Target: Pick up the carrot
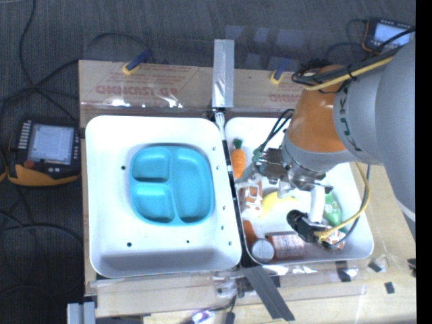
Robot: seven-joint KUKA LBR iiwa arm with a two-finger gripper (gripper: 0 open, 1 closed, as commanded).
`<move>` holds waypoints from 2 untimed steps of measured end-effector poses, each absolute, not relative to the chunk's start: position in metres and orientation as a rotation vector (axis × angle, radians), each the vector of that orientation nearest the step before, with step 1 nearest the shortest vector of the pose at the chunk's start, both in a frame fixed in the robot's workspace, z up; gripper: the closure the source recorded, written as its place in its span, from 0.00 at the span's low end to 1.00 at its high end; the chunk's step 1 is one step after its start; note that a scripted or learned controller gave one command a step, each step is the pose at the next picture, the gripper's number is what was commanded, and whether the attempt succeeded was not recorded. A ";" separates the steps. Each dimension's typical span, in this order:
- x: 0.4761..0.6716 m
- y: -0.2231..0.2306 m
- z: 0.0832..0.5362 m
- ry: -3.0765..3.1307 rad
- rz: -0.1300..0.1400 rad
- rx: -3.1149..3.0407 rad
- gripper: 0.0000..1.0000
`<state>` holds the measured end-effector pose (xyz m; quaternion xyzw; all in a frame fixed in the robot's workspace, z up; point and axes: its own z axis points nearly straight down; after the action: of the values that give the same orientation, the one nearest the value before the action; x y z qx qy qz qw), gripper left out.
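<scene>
The carrot (237, 160) is a small orange piece lying against the left wall of the right bin (363, 245), near its far end, with a pale stub at its top. My gripper (264, 165) hangs low over the middle of the right bin, just right of the carrot and close to it. The grey wrist and orange band (316, 117) above it cover much of the bin. Nothing shows between the fingers, and the carrot rests on the bin floor.
The left bin (108, 241) holds a blue divided plate (170, 183). In the right bin lie a yellow fruit (270, 202), a printed packet (251, 194), a brown bottle with a white cap (278, 247) and a green item (332, 211). A handheld pendant (44, 150) sits left of the bench.
</scene>
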<state>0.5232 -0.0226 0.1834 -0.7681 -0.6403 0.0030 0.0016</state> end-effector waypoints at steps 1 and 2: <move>0.513 -0.028 0.181 -1.899 0.009 -2.496 0.00; 0.531 -0.018 0.181 -1.815 0.010 -2.559 0.00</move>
<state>0.5314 -0.0185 0.1808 -0.8156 -0.5786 0.0031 0.0021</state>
